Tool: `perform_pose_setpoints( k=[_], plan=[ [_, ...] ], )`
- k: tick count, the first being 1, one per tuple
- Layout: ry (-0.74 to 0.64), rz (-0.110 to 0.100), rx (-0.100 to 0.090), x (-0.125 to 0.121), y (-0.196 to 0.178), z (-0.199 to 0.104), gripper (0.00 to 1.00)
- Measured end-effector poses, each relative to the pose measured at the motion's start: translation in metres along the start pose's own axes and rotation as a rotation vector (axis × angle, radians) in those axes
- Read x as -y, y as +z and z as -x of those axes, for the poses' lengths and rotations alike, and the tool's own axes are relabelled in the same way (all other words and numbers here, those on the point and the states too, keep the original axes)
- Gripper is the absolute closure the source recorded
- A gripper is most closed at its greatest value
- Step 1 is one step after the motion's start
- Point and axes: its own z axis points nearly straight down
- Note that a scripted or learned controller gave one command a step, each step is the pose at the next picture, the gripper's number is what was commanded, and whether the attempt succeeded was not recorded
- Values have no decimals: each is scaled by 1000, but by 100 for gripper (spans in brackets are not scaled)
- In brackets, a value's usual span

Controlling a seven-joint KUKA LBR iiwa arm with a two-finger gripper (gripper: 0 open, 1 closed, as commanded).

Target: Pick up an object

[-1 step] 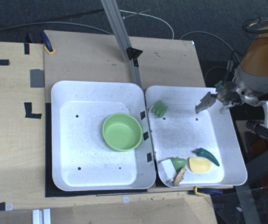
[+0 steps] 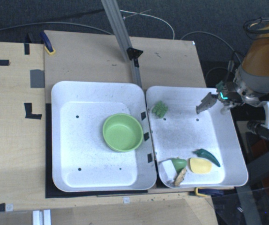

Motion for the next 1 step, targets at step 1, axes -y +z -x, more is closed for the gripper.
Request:
perform_pose_setpoints(
  k=[1],
  plan=[
    [1, -7, 0, -3, 63, 3, 0]
  ],
)
